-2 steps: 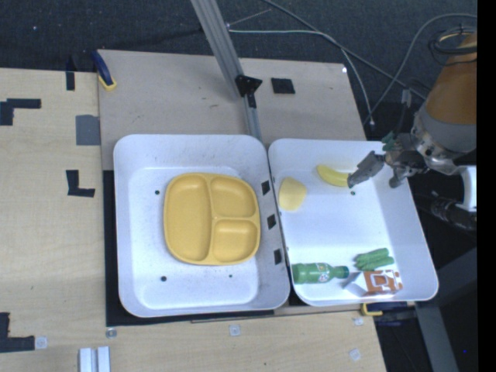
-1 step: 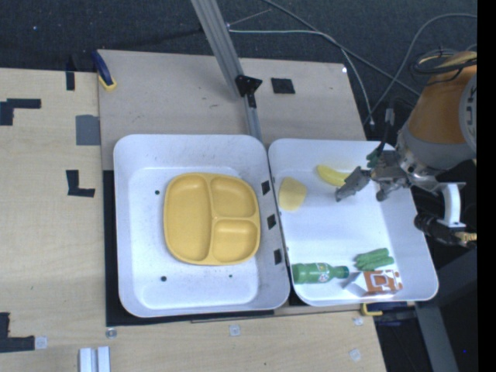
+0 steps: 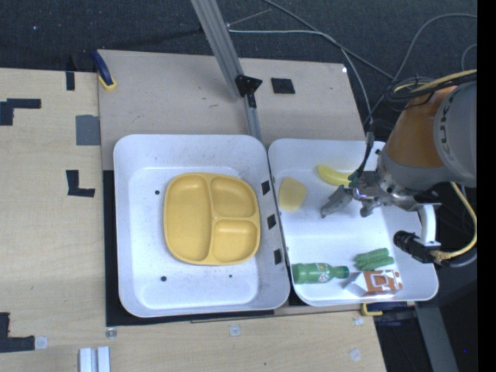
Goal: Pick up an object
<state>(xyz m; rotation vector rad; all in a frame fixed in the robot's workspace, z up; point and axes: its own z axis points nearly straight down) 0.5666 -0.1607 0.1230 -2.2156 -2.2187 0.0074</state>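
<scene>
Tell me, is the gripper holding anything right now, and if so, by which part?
Nothing is held. The gripper hangs open above bare floor of the right bin, between the pale yellow piece and the banana.

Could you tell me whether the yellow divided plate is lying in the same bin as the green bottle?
No, the yellow divided plate lies in the left bin, while the green bottle lies in the right bin.
</scene>
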